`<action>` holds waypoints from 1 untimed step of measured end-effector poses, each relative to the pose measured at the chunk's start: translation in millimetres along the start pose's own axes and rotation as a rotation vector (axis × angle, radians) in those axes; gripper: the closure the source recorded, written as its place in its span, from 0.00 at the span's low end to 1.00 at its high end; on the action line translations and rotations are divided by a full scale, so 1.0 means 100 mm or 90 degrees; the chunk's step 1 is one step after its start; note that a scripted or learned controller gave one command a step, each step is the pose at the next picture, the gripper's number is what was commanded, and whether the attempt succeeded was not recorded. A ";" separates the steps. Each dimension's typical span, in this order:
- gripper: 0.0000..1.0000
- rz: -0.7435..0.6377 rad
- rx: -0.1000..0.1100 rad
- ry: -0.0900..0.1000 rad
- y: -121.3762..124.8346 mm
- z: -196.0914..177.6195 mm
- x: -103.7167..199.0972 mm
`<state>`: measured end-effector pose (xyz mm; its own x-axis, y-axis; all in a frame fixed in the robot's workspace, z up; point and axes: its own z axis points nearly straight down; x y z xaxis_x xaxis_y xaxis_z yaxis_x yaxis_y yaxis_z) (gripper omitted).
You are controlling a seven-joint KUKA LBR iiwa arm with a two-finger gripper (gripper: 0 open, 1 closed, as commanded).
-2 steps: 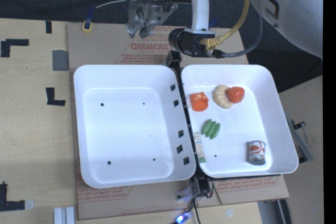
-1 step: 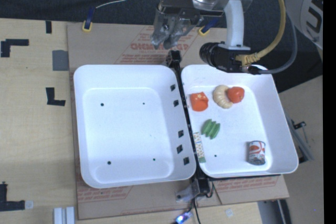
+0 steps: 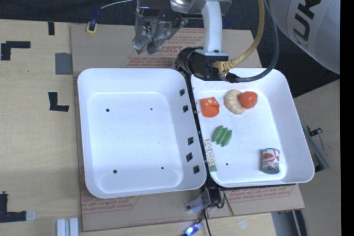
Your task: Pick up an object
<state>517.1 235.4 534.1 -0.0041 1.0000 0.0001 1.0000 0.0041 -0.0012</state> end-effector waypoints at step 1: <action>1.00 0.002 0.000 -0.001 0.08 0.00 -0.02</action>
